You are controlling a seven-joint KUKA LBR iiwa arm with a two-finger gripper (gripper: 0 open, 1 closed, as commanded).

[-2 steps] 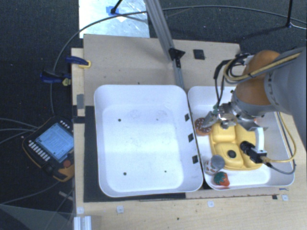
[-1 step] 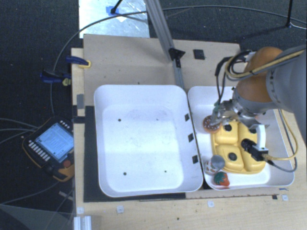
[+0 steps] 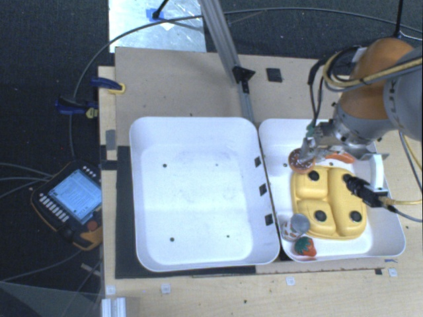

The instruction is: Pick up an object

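Grey arm with an orange band point(image 3: 380, 61) reaches in from the right, over the right-hand shallow white bin point(image 3: 388, 238); gripper point(image 3: 308, 152) hangs low at the far left part of that bin, right over a small brown round object point(image 3: 301, 162); touching or just clear of it, cannot tell; how wide the gripper stands cannot be told from this slant, nor whether it holds anything. Large yellow moulded plastic block with black dots point(image 3: 327, 207) takes up the middle of the same bin, on the near side of the gripper; the small brown round object sits at its far left corner, just beside it. Thin orange-red piece point(image 3: 342, 157) lies past the block's far edge, partly under the wrist. Small grey round cap point(image 3: 300, 222) at the block's near left corner; small red and green object point(image 3: 305, 246) just nearer still, close to the bin's near wall. Left-hand shallow white bin point(image 3: 192, 197) adjoins the right one, rims meeting. Both rest on a brown bench board point(image 3: 178, 84); grey metal pole point(image 3: 221, 35) slants across its far side; blue clamps point(image 3: 106, 84) on its left edge; control pendant with a lit screen point(image 3: 69, 200) on the dark floor to the left.
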